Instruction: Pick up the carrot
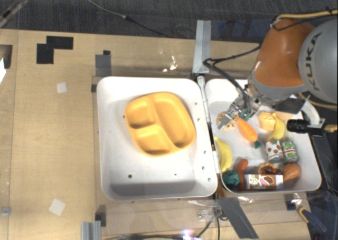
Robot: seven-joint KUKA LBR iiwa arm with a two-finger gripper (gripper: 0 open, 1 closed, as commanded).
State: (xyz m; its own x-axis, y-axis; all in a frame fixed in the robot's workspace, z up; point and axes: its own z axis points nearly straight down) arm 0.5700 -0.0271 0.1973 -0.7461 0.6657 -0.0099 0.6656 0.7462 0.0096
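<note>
Over the right bin [316,181] on your worktop, the tool [231,118] hovers beside the carrot [246,129], fingers spread, so next you close on it.

arm [309,59]: grey rounded casing, enters frame at 3 o'clock
band [280,57]: big glossy orange dome-shaped section, above the wrist
lettering [311,67]: dark "KUKA" letters on the grey shell, running vertically, partly cut off
cable [229,73]: thin black, curving from 10 o'clock of the orange part toward the wrist
wrist: grey ring under the orange part
gripper [231,118]: small metal parts, silver-grey with green bits, at 8 o'clock of the orange part
</note>
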